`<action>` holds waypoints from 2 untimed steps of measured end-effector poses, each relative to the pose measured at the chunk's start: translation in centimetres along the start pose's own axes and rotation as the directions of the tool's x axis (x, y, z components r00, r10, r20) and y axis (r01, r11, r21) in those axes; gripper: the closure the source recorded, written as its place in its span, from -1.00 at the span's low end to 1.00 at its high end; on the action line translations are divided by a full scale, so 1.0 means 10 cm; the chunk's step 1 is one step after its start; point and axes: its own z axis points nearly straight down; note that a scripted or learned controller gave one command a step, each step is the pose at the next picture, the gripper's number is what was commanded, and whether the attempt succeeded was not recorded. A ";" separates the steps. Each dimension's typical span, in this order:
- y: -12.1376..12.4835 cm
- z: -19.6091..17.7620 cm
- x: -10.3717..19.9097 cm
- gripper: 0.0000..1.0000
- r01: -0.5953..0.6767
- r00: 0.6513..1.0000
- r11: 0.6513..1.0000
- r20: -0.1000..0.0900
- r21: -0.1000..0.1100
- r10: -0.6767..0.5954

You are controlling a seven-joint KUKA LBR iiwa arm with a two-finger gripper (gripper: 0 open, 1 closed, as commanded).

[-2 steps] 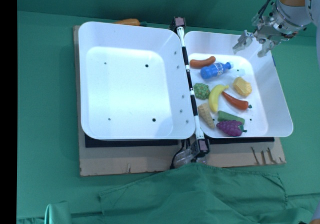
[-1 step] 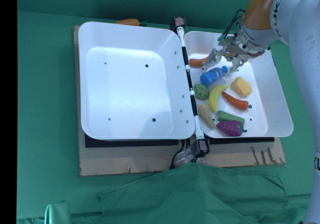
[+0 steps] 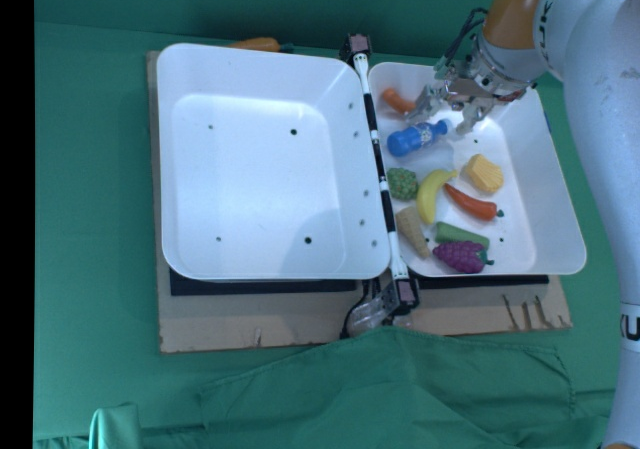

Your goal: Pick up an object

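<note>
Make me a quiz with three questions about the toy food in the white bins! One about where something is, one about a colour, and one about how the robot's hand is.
1. Which bin holds the toy foods?
A. the left bin
B. the right bin
C. both bins

2. What colour is the bottle lying under the gripper?
A. blue
B. pink
C. black

3. How is the gripper right now?
A. open, above the bottle
B. resting on the green cloth
C. shut on the banana

Answers:
1. B: the banana, grapes and the rest all lie in the right bin, while the left bin has no food in it.
2. A: the bottle is blue with a white cap.
3. A: the gripper hangs over the bottle with its fingers spread and nothing between them.
</note>
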 end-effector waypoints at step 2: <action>0.04 -0.29 -0.02 1.00 -0.005 1.000 1.000 0.005 -0.019 0.005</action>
